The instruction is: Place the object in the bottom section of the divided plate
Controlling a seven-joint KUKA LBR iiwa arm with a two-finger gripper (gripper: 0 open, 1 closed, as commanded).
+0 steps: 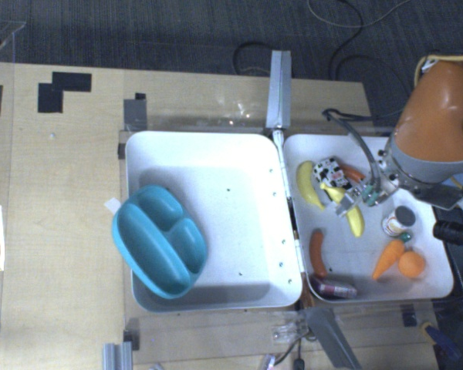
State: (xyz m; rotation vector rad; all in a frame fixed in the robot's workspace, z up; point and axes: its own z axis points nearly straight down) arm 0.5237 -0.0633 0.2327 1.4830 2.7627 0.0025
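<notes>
Two white bins: divided plate point(160, 240) sits at left bin's point(216, 149) front-left corner; gripper point(360, 196) hangs over right bin's point(440, 287) middle, above two bananas point(309, 185). Finger state cannot be told. Target object unclear. Advice: close on one item squarely, lift clear of the shared rim. Arm body hides the bin's back-right corner.

glossy blue plastic divided plate point(160, 240); smooth white bins point(208, 153), probably plastic; matt wooden bench point(54, 206).

Divided plate point(160, 241): blue. Bins point(216, 168): white. Bananas point(309, 185): yellow. Carrot point(387, 259): orange. Sausage point(317, 253): red-brown. Toy cow point(329, 173): black-and-white patches. Table point(54, 206): tan.
</notes>
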